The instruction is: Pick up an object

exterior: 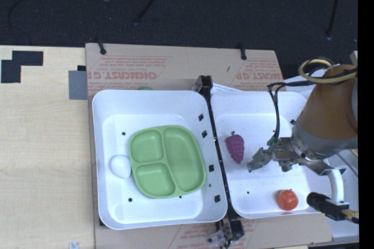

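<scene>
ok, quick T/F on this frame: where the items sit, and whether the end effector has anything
1. The green divided plate lies in the left bin. True.
2. The purple grape bunch sits on the plate. False: it lies in the right bin.
3. A white egg rests beside the plate's left edge. True.
4. The end effector grips the red tomato. False: the tomato lies apart from it on the bin floor.

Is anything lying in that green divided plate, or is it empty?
Empty. All three compartments of the green plate show bare green. The white egg lies outside it, against its left rim, on the floor of the left bin.
</scene>
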### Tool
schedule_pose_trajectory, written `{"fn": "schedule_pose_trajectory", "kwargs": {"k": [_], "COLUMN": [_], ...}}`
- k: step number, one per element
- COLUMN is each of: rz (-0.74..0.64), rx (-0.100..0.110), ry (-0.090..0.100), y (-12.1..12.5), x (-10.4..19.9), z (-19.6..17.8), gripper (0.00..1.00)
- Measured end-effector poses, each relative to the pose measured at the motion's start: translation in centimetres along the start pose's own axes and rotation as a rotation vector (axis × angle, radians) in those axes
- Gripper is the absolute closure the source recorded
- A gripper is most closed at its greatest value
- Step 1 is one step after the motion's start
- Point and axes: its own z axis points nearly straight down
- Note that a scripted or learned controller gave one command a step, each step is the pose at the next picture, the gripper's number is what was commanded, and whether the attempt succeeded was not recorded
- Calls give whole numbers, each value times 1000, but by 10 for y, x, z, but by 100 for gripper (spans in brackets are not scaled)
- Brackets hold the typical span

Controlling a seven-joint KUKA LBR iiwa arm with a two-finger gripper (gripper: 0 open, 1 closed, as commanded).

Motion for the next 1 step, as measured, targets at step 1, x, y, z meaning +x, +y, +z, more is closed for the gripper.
{"fn": "schedule_pose_trajectory", "kwargs": {"k": [1], "rz": [-2], "rx": [-13], "ry": [-1], "y": [3], "x": [0], "z": [-6], "gripper": [0]}}
